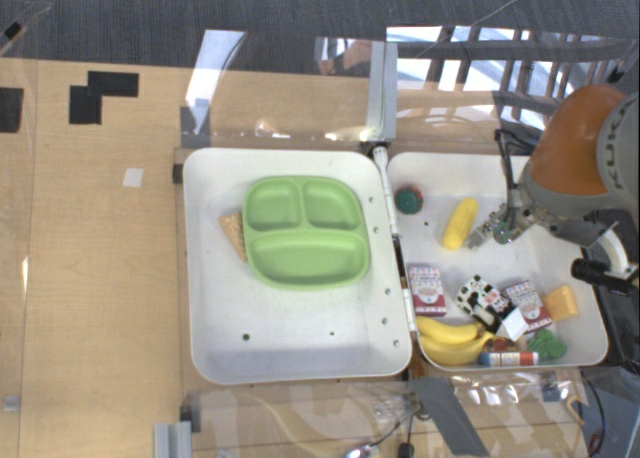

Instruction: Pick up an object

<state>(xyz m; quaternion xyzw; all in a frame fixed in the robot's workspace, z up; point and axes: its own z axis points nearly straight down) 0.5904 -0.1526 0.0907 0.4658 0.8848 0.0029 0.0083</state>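
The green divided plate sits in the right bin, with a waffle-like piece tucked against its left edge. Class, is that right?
Not quite. The camera view shows the green divided plate in the left bin, not the right one. The waffle-like piece does lie against the plate's left edge.

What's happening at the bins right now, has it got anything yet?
The arm's end effector is low in the right bin, beside the yellow corn cob, with nothing visibly held. A banana, small cartons and other toys lie nearer the front of that bin. The left bin holds a green divided plate with a waffle-like piece at its edge.
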